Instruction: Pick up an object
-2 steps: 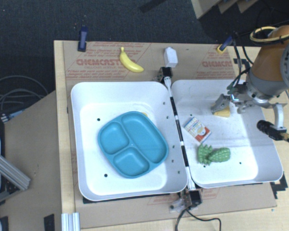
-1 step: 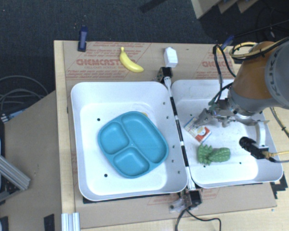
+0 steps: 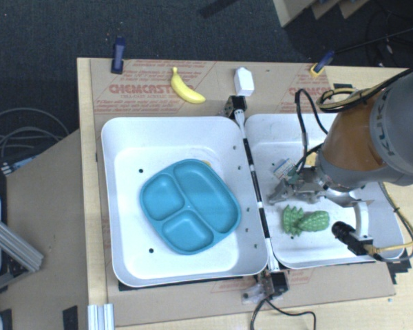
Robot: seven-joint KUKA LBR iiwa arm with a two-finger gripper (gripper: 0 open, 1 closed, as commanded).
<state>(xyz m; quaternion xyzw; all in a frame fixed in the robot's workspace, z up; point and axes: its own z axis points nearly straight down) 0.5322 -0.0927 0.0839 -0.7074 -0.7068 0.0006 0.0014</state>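
A green knobbly toy [image 3: 305, 221] lies in the right bin [image 3: 372, 249], near its front. My gripper [image 3: 286, 188] hangs low in that bin just behind the toy and a little to its left, close to the bin's left wall. The toy rests on the bin floor, apart from the gripper. The grey arm with its orange band [image 3: 354, 139] covers the bin's back right part. In the left bin [image 3: 124, 150] sits a blue divided plate [image 3: 188, 205].
A yellow banana [image 3: 186, 88] lies on the cardboard bench behind the left bin. A white clip [image 3: 244, 81] and black clamps [image 3: 235, 106] sit along the divider between the bins. Black cables [image 3: 310, 115] loop over the right bin's back.
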